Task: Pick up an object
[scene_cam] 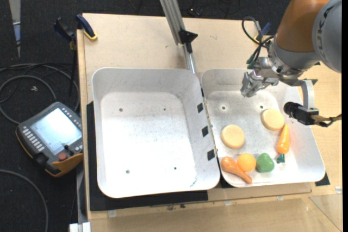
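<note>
Five small things lie in the right bin point(310, 171) under me, and I do not hold any of them. My gripper point(250, 88) hangs over the back part of this bin, above bare white floor. I cannot tell if it is open or closed, because it is small and dark from up here.

Closest to my gripper is a pale round piece point(272, 119), a little in front of it and toward my arm side. Next comes another pale round piece point(233, 136), in front of it and a bit to the other side. An orange carrot point(283, 139) lies just past the first round piece, touching it. Farther out, near the front rim, sit a green thing point(265, 162), an orange ball point(246, 162) and a second carrot point(234, 167), all close together.

Farthest from my gripper, the left bin point(109, 84) sits beside this one.
</note>
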